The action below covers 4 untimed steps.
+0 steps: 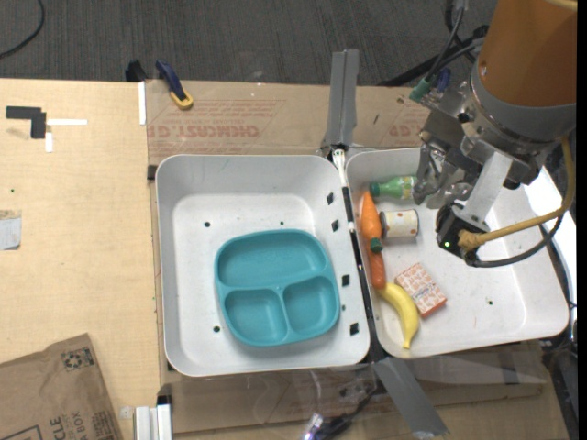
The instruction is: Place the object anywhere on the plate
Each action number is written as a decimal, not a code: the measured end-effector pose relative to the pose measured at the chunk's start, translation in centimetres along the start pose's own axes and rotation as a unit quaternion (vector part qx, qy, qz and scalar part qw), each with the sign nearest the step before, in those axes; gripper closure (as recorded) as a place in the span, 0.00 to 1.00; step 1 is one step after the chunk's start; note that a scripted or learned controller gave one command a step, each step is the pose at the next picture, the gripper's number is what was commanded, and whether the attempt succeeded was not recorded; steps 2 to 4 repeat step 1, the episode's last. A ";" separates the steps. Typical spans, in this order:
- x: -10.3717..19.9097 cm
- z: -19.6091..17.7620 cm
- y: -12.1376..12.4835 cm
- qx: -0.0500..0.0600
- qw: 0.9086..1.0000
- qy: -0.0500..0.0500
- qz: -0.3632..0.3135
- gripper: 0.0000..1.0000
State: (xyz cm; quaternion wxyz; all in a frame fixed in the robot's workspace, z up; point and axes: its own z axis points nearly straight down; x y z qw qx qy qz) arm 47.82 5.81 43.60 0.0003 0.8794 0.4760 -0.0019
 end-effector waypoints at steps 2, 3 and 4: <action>-3.1 -0.5 2.1 0.000 0.981 0.000 0.192 1.00; -3.1 -0.5 2.1 0.000 0.981 0.000 0.192 1.00; -3.1 -0.5 2.1 0.000 0.981 0.000 0.192 1.00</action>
